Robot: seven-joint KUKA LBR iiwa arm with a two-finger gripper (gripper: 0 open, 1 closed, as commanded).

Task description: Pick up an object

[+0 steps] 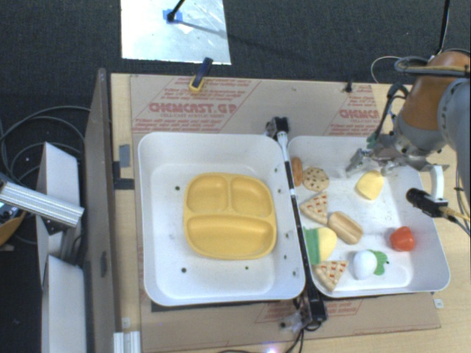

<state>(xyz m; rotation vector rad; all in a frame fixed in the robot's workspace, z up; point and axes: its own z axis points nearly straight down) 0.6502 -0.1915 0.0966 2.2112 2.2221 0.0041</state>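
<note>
The right bin [430, 274] holds several toy foods. A pale yellow chunk [370, 186] lies near its back, with a red tomato [402, 238] toward the right wall. My gripper [373, 162] hangs at the bin's back edge, just behind the yellow chunk and above it. Its fingers look spread apart, with nothing between them. Further left lie a round cookie [315, 178], a sausage [296, 171], a waffle wedge [316, 207] and a bread roll [344, 227].
Near the front of the right bin lie a yellow-green piece [318, 243], a pizza wedge [330, 273] and a white ball on a green leaf [365, 264]. The left bin [158, 197] holds a yellow divided plate [229, 216]. A black fitting [425, 201] juts over the right wall.
</note>
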